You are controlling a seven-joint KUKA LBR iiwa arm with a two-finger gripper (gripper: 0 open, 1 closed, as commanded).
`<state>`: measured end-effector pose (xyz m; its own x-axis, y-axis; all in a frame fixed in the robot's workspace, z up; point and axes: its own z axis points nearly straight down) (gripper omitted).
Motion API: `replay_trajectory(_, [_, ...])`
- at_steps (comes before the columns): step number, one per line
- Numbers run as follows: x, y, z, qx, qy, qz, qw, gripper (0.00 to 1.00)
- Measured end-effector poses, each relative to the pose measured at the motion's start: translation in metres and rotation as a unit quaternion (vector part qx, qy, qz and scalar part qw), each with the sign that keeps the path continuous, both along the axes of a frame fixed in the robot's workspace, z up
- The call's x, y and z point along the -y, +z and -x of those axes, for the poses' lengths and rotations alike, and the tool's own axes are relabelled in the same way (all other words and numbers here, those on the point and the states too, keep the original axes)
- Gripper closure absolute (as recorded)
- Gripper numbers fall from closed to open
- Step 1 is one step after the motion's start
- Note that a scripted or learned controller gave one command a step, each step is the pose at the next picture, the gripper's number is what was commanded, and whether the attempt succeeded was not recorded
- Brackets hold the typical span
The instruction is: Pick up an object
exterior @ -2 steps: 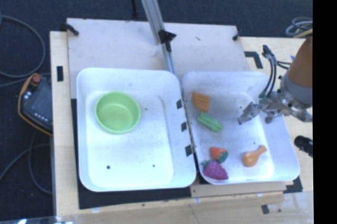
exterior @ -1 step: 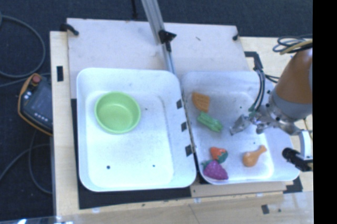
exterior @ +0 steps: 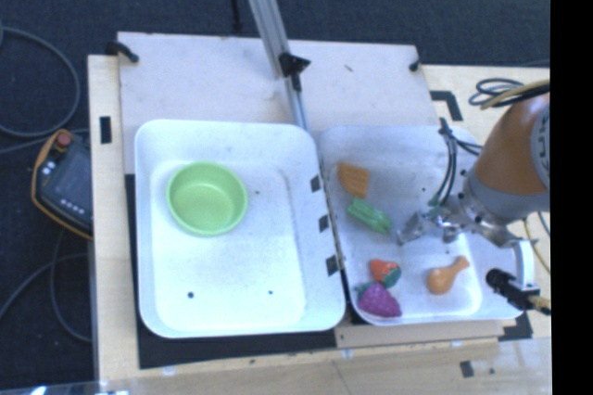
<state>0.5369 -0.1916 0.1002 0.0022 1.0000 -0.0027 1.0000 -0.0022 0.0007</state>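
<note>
The right bin [exterior: 408,147] holds several toy foods: an orange block [exterior: 353,179], a green vegetable [exterior: 369,216], a red-and-green piece [exterior: 384,271], a purple bunch of grapes [exterior: 378,299] and an orange drumstick [exterior: 447,274]. My gripper [exterior: 426,225] reaches in from the right and hangs low over the bin's middle, right of the green vegetable and above the drumstick. I see nothing held in it. The arm's orange band [exterior: 514,157] rises behind it.
The left bin [exterior: 232,291] holds a green bowl [exterior: 207,197]. A metal pole [exterior: 269,13] slants up from between the bins. Cables [exterior: 496,92] lie at the right, and a pendant [exterior: 60,184] sits off the bench's left side.
</note>
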Motion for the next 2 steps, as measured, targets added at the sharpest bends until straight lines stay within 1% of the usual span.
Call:
replay_trajectory(1, [0.001,0.012,-0.001,0.003,-0.003,-0.0001,1.0000,1.00])
replay_trajectory(2, [0.000,0.056,0.000,0.003,0.000,-0.0003,1.0000,1.00])
